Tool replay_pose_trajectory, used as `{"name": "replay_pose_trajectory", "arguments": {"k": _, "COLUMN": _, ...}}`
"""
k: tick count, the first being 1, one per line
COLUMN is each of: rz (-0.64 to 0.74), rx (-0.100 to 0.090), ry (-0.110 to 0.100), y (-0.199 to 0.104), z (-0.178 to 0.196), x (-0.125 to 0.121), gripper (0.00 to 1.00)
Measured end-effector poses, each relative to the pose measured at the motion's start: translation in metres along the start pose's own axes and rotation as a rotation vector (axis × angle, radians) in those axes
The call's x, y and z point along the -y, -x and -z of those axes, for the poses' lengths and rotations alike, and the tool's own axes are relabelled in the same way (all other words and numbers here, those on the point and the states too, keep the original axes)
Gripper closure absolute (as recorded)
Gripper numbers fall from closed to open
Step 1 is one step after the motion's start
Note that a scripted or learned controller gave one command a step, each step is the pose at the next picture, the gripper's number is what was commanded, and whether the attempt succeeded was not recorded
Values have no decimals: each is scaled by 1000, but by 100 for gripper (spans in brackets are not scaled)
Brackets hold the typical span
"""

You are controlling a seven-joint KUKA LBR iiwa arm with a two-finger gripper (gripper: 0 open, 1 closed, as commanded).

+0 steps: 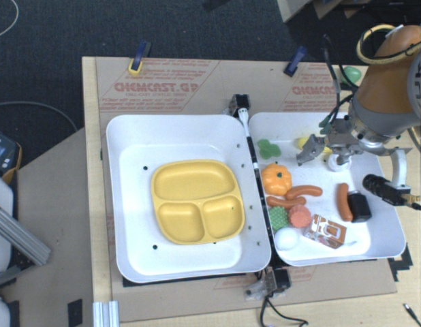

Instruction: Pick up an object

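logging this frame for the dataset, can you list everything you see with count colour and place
bins: 2, white, side by side on the bench
tray: 1, yellow, three compartments, in the left bin
pumpkin: 1, orange, right bin near the divider
sausages: 2, red-orange, right bin below the pumpkin
hot dog: 1, orange-red, right bin, right side
black block: 1, black, beside the hot dog
green leaf: 1, green, top of right bin
green piece: 1, green, lower right bin
red round piece: 1, red, next to the green piece
egg: 1, white, bottom of right bin
packet: 1, brown and white, bottom of right bin
clamps: 2, blue, far edge of the bench
arm: 1, grey and orange, over the right bin
gripper: 1, grey, above the top of the right bin
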State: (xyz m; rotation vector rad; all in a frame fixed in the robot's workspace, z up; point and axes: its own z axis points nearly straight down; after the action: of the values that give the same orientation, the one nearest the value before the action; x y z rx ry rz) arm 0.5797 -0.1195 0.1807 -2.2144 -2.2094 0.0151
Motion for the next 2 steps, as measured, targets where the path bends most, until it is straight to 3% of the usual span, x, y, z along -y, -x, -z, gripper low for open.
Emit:
{"name": "replay_pose_trajectory", "arguments": {"k": 1, "rz": 2, "rx": 2, "ry": 15, "y": 0, "z": 8, "x": -3, "gripper": 0}}
{"name": "replay_pose_trajectory", "arguments": {"k": 2, "rz": 3, "rx": 1, "ry": 10, "y": -1, "z": -45, "x": -14, "gripper": 0}}
